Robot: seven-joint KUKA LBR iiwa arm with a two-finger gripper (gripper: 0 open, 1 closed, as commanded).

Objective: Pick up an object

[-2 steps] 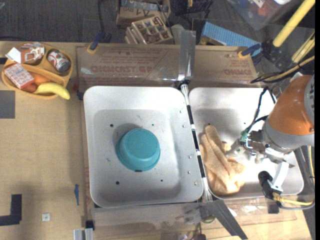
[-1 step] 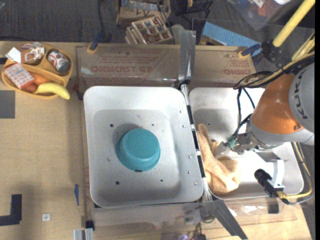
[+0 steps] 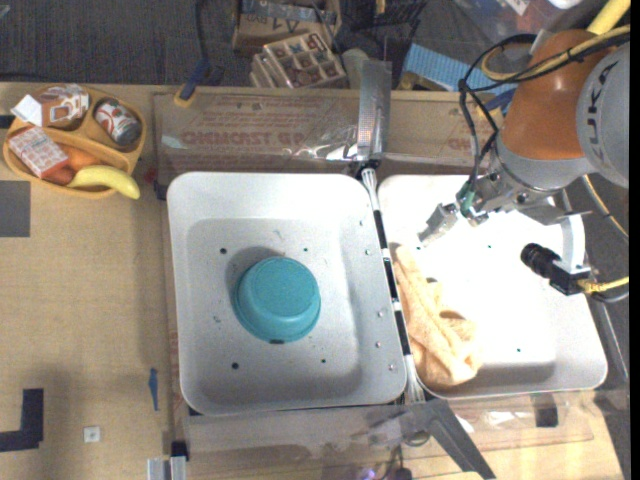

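Note:
A teal bowl (image 3: pixel 278 298) lies upside down in the middle of the left bin (image 3: pixel 200 218). A crumpled tan cloth (image 3: pixel 433 323) stretches along the left wall of the right bin (image 3: pixel 560 368), from its middle toward the front. My gripper (image 3: pixel 437 222) hangs over the back left part of the right bin, above and just behind the far end of the cloth. Its fingers point down to the left, and nothing shows between them.
A yellow tray (image 3: pixel 70 148) with toy food and a banana sits on the bench at the far left. Cardboard (image 3: pixel 270 128) lines the back edge behind the bins. Boxes and cables clutter the floor beyond.

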